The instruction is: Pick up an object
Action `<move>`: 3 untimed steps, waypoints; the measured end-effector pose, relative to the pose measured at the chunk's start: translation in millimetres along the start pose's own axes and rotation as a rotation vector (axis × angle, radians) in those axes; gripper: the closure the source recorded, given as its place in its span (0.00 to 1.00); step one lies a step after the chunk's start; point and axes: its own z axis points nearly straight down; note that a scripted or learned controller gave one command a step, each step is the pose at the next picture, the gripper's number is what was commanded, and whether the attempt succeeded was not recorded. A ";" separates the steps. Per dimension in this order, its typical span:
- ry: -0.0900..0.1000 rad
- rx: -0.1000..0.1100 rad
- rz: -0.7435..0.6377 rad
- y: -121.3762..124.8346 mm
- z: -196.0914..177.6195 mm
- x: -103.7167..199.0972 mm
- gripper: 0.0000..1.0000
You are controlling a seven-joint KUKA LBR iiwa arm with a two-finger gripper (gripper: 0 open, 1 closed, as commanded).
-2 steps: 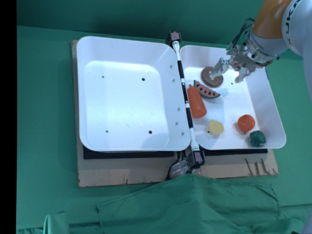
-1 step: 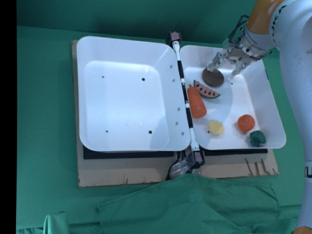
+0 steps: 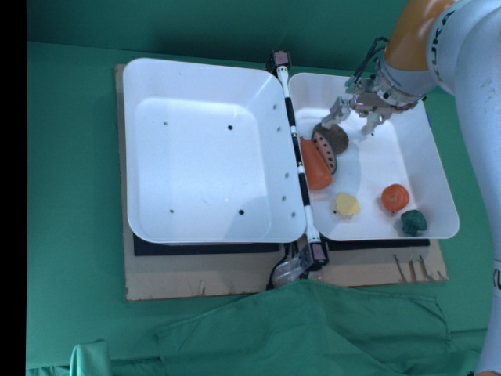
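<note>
Fingers of my gripper stand spread apart with nothing between them, hanging over the back part of the right bin. Just beside my left fingertip lies a watermelon slice, dark-rinded, leaning against an orange carrot-like piece that rests along the bin's inner wall. Nearer the front are a small yellow toy, an orange ball and a dark green lump, each well apart from my tool. The left bin holds only a few dark specks.

My worry, as I judge it: the slice sits off to one side of my fingers, not between them, so a straight drop would close on air. If I shift toward it, a fingertip could land on the rind and tip the slice against the carrot piece, or catch both at once and lose the grip on lifting.
</note>
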 end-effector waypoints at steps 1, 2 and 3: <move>-0.001 -0.001 0.000 -17.6 0.1 21.7 0.00; -0.002 -0.012 0.003 -14.5 -14.7 20.1 1.00; -0.001 -0.010 0.004 -15.0 -13.6 20.3 0.00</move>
